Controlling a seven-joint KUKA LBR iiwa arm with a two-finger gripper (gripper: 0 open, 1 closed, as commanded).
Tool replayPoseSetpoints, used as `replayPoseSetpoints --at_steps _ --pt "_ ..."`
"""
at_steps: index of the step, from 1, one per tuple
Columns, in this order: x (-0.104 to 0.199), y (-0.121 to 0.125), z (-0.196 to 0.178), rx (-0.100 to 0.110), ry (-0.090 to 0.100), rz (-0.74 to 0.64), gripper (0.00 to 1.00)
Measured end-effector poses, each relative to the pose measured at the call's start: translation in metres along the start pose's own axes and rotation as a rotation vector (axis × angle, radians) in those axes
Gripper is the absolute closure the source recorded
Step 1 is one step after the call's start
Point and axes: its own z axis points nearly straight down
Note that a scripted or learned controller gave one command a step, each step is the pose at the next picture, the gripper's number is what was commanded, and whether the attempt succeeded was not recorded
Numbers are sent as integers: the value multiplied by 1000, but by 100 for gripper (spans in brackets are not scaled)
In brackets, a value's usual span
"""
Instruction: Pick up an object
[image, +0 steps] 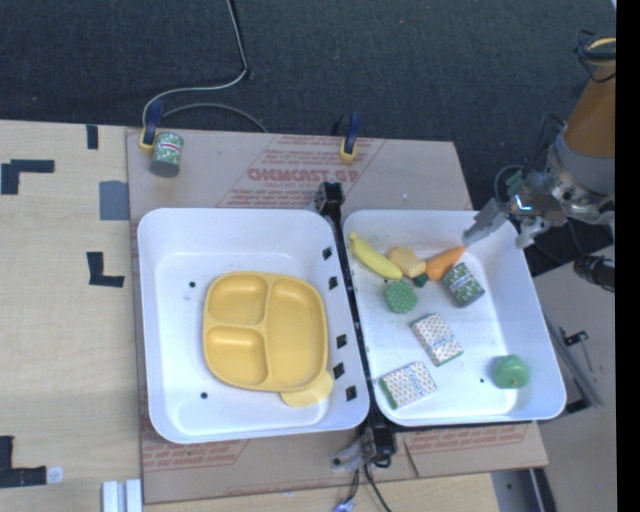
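Approach step: nothing picked yet.
Gripper (497, 222) is seen at right bin (530, 300) rim, state cannot be told; descent onto carrot (444, 263) is needed.

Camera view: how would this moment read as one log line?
gripper: above right bin's far rim | holding: nothing seen | nearest: carrot | left bin: yellow tray

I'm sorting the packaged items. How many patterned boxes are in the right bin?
2: one patterned box mid-bin, another near the front edge. None seem hidden.
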Motion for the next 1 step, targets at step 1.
replayPoseSetpoints --at_steps 1 --pt "-5 6 160 -1 0 0 0"
